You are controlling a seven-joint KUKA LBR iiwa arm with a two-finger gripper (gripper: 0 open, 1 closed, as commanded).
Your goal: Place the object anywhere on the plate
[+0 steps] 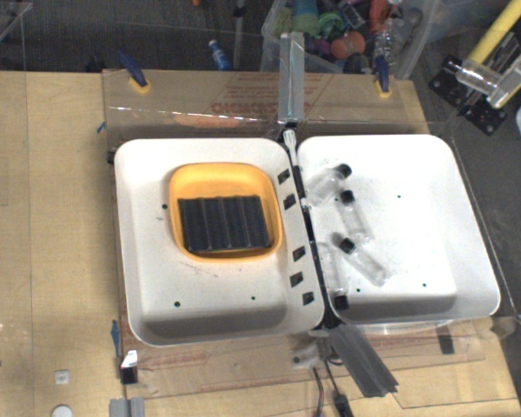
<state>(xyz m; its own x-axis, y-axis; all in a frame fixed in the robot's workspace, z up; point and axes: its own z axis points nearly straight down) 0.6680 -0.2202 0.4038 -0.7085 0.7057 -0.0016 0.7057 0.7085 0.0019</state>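
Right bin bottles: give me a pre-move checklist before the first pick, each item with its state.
1. Clear bottles lie in the right bin: ok.
2. Bottles separated enough for a clean pick: cannot tell, they look close together.
3. Yellow plate sits in the left bin: ok.
4. Free plate surface: not ok, a dark ribbed block covers most of it.
5. Divider between bins unobstructed: ok.

The one piece of machinery that might be robot hardware sits at the frame's upper right edge: a slanted yellow bar (506, 17) meets a silver metal block (491, 81), which is fixed on a black bracket (463, 94). Whether these parts belong to the arm cannot be told.
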